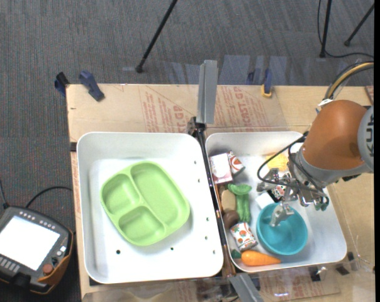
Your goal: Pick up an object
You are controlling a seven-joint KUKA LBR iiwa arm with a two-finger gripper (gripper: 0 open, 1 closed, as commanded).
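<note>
My gripper [280, 218] hangs over the teal bowl [283, 234] in the right bin [331, 244], its tip pointing down into the bowl. Left of the bowl, along the bin's left side, lie a small white carton [221, 167], a green toy [241, 197], a brown item [228, 201], a red-and-white patterned can [243, 234] and an orange carrot [260, 258]. A yellow object [278, 162] peeks out beside the arm's orange band [336, 136].
The left bin [95, 150] holds a green divided plate [145, 202]. A grey upright post [207, 93] stands between the bins at the back. A tablet-like pendant [26, 247] lies on the floor at lower left. Tripod legs stand behind the bench.
</note>
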